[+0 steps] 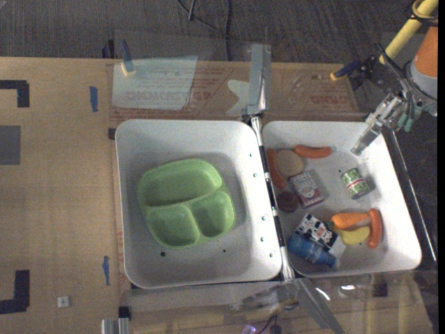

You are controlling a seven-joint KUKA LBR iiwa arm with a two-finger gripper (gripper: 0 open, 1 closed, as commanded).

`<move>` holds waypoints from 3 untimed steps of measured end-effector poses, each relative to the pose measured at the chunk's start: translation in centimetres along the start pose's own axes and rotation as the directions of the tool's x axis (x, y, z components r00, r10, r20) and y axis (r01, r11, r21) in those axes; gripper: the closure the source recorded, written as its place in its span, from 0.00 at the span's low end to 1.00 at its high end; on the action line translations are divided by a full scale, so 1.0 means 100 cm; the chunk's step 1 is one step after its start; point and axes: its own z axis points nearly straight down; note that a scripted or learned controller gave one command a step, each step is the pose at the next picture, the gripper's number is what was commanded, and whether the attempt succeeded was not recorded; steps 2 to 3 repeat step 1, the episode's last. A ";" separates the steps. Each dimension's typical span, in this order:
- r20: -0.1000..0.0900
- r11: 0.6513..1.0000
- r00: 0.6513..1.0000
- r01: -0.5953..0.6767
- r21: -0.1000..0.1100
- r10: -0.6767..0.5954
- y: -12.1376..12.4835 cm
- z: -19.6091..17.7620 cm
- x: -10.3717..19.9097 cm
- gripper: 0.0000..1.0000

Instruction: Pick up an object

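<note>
My gripper (364,142) hangs over the far right corner of the right bin (407,256), above bare white floor, with nothing seen in it. The bin holds several small items: a green can (356,184) just below the gripper, an orange carrot (313,152) to its left, a brown potato (290,163), a pink carton (307,188), a dark round piece (286,201), a black-and-white carton (318,230), a blue bottle (313,251), and orange and yellow toy foods (358,227) near the front right.
The left bin (132,152) holds a green divided plate (186,202). A metal divider (259,82) stands behind the seam between the bins. Brown cardboard bench (55,186) stretches to the left.
</note>
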 end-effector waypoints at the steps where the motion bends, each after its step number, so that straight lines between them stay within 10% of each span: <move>1: 0.000 1.000 1.000 0.003 0.000 -0.003 -0.040 0.099 0.047 0.00; 3: 0.000 1.000 1.000 0.003 0.000 -0.003 -0.040 0.099 0.047 0.00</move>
